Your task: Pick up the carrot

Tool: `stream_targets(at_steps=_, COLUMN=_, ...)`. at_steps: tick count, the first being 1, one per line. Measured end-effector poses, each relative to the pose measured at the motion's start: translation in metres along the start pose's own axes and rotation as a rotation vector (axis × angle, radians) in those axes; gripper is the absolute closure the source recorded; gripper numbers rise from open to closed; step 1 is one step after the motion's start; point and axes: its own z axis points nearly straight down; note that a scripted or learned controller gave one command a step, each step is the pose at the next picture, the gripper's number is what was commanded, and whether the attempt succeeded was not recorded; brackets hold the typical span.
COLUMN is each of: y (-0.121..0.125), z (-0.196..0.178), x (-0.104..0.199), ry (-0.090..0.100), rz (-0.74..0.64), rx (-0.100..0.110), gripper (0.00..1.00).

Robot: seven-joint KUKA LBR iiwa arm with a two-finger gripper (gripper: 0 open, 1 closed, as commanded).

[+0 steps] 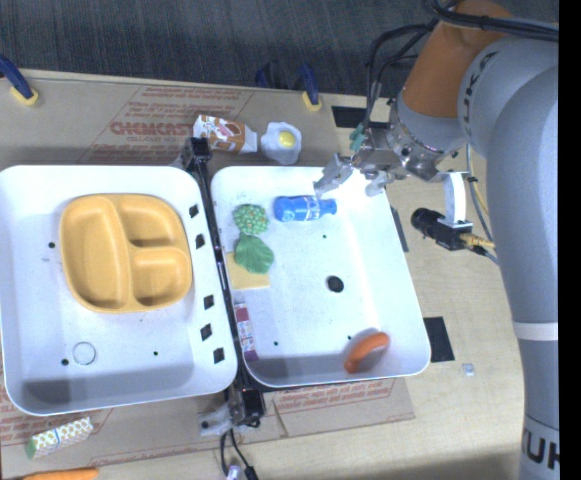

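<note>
The carrot (367,349), a short orange piece, lies in the near right corner of the right bin (395,268), against its front wall. My gripper (354,180) hovers over the far right edge of that bin, well away from the carrot. Its fingers (331,177) are spread open with nothing between them. A blue bottle (303,208) lies just below and left of the fingertips.
The right bin also holds a green broccoli (250,217), a green leafy piece (255,255) on a yellow block (252,277) and a small dark spot (335,285). A yellow divided plate (125,250) sits in the left bin (10,298). A small carton (220,133) and an egg toy (282,141) lie behind the bins.
</note>
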Motion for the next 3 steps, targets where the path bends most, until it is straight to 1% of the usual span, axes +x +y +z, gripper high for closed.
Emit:
stream_targets(at_steps=1, y=-0.043, z=0.105, x=0.042, ry=0.002, rz=0.208, rx=0.002, gripper=0.0)
stream_targets(at_steps=2, y=0.014, z=-0.023, x=0.008, ry=0.0, rz=0.172, rx=-0.003, gripper=0.0)
stream_targets(at_steps=3, y=-0.046, z=0.07, x=0.032, ry=0.003, rz=0.775, rx=0.004, gripper=0.0)
